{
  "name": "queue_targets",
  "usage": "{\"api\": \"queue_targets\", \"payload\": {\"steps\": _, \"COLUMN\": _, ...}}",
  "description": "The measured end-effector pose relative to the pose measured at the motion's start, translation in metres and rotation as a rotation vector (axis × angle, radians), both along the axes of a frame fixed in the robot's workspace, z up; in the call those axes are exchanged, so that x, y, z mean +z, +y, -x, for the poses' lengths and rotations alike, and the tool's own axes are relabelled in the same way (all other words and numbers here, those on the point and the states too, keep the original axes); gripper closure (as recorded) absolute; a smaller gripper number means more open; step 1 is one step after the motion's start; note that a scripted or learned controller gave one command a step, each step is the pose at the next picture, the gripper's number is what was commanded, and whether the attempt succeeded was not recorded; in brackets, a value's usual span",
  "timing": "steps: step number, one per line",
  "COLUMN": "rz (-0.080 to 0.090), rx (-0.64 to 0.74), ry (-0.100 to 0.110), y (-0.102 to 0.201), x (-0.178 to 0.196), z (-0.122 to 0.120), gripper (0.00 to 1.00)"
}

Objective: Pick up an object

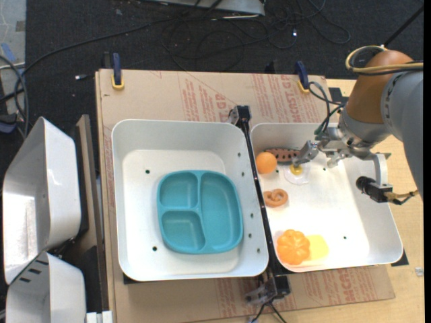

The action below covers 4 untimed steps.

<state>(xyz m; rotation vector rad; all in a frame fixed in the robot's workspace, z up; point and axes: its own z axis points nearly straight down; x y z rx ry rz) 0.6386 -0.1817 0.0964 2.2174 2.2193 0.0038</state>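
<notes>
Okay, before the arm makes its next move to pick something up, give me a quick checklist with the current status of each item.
1. Objects to pick in the right bin: ok. An orange ball, a brown ring, an orange pumpkin-like piece, a yellow piece and a dark strip lie there.
2. Gripper over the right bin: ok, near its back edge.
3. Object between the fingers: cannot tell.
4. Nearest targets: ok, ball and strip lie just beside the gripper.
5. Ring lying apart from its neighbours: ok.
6. Left bin out of the arm's way: ok, it holds a teal tray.
</notes>
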Motion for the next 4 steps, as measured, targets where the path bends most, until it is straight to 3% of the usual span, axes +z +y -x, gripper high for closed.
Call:
{"api": "queue_targets", "payload": {"steps": 1, "rz": 0.000, "rx": 0.002, "ry": -0.007, "y": 0.001, "x": 0.012, "z": -0.002, "gripper": 1.00}}
{"api": "queue_targets", "payload": {"steps": 4, "rz": 0.001, "rx": 0.003, "ry": -0.002, "y": -0.004, "x": 0.168, "z": -0.016, "gripper": 1.00}}
